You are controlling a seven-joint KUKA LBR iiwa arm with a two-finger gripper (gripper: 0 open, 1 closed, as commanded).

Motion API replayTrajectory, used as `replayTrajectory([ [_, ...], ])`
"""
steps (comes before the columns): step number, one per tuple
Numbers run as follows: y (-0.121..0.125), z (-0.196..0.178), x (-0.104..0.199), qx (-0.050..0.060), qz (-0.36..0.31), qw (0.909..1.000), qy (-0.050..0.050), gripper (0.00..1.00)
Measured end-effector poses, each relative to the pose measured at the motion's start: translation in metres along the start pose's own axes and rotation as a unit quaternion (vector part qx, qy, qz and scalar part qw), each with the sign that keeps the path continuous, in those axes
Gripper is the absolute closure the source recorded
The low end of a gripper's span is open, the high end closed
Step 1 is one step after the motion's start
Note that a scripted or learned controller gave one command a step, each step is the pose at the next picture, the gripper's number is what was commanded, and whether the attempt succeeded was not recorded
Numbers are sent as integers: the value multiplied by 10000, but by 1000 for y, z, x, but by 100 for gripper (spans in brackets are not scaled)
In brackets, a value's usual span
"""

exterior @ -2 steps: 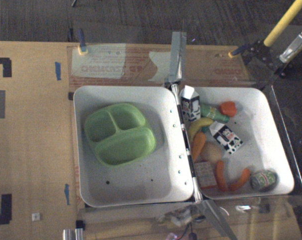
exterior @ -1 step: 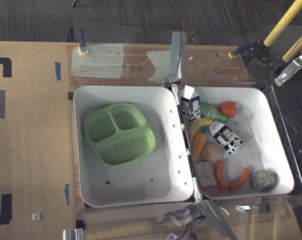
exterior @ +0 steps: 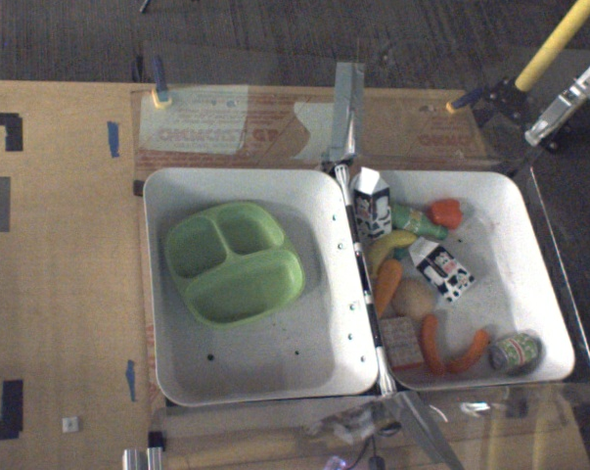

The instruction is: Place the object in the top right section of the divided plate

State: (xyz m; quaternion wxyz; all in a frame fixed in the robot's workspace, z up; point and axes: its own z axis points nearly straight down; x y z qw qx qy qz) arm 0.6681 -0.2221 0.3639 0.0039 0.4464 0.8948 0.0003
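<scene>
A pale wooden bench [exterior: 60,292] with strips of blue tape [exterior: 113,138] carries two shallow white bins side by side, with dark carpet beyond its far edge. Whether the claw is open or closed, and whether it has hold of anything, cannot be told.

The green divided plate [exterior: 236,262] lies slightly turned in the left bin [exterior: 162,360], toward that bin's far side. Its two small sections are on the far side and its one large section is nearer the camera.

All the loose things lie right of the plate, in the right bin [exterior: 515,262], past the wall the bins share. Closest to the plate are a small milk carton [exterior: 372,204], a banana [exterior: 390,246], a carrot [exterior: 387,284] and a brown square cracker [exterior: 401,341]. Farther from the plate are a second milk carton [exterior: 441,269] lying tilted, a red piece [exterior: 447,212], a pale rounded piece [exterior: 414,298] and two orange sausages [exterior: 431,343] that meet in a V. Farthest off is a round greenish item [exterior: 516,352].
</scene>
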Motion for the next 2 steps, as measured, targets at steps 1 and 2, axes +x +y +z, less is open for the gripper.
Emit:
replayTrajectory([
  [1,-24,-52,15,0,789,9969,-6,0],
  [2,-37,-74,26,-7,-766,9971,-11,0],
])
